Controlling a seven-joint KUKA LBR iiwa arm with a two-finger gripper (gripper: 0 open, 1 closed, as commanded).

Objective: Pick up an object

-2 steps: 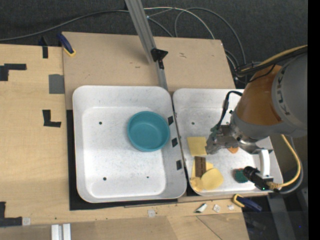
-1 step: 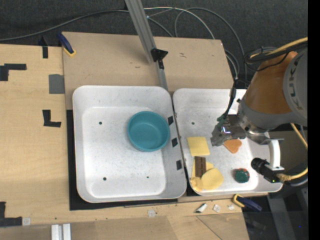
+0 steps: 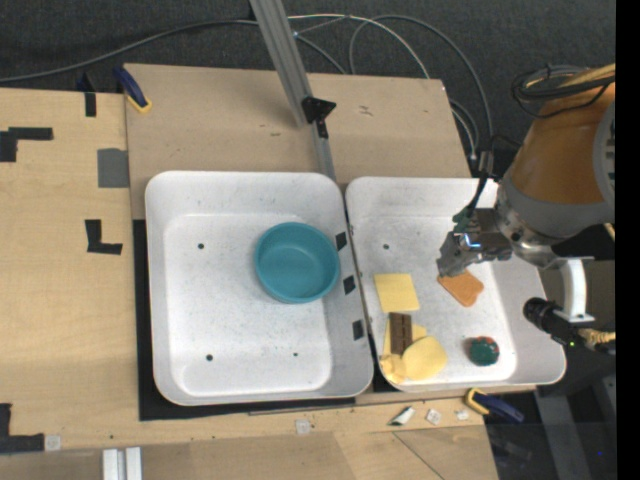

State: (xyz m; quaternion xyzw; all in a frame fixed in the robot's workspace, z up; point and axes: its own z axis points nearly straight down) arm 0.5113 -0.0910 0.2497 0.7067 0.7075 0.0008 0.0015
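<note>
Left bin (image 3: 180, 298) just has the teal bowl (image 3: 296, 261). Over in the right bin (image 3: 420, 203) you've got a yellow square (image 3: 396, 292), brown block (image 3: 400, 332), yellow lump (image 3: 420, 359), and the gripper (image 3: 458, 258) right above the orange piece (image 3: 462, 288). Looks like you're lining up the grab; can't tell the jaw state. Next you'd drop, close, lift.

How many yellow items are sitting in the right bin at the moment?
2: a flat yellow square near the bin's middle, and a rounded yellow lump at its near edge. More may be hidden under the gripper.
</note>
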